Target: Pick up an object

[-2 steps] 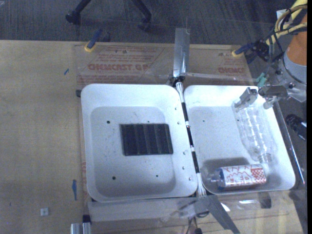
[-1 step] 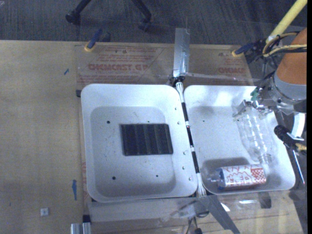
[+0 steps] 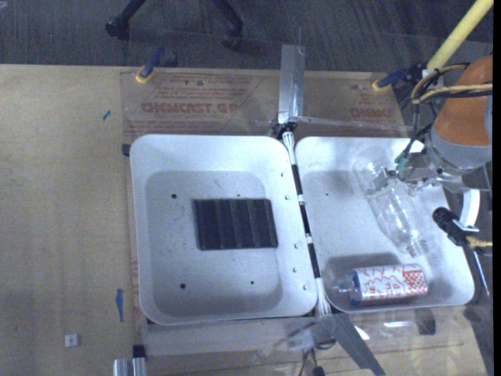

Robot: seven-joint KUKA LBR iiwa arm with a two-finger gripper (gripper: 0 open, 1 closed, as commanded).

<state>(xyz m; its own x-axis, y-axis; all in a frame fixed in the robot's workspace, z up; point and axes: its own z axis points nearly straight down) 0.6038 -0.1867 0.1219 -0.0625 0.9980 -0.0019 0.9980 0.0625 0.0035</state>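
Probably the clear plastic bottle [image 3: 391, 210] is light, slick & crushable, so grab mid-body; can't tell pincer [image 3: 409, 167] state.

Two white bins [image 3: 156, 163] are sitting side by side, holding one dark ridged mat [image 3: 235, 223], one clear plastic bottle [image 3: 389, 202] and one red-and-white can [image 3: 389, 283].

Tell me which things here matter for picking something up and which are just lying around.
For the job: clear plastic bottle and red-and-white can in the right bin; dark ribbed pad in the left bin; gripper.

Just lying about: clamps, chair base.
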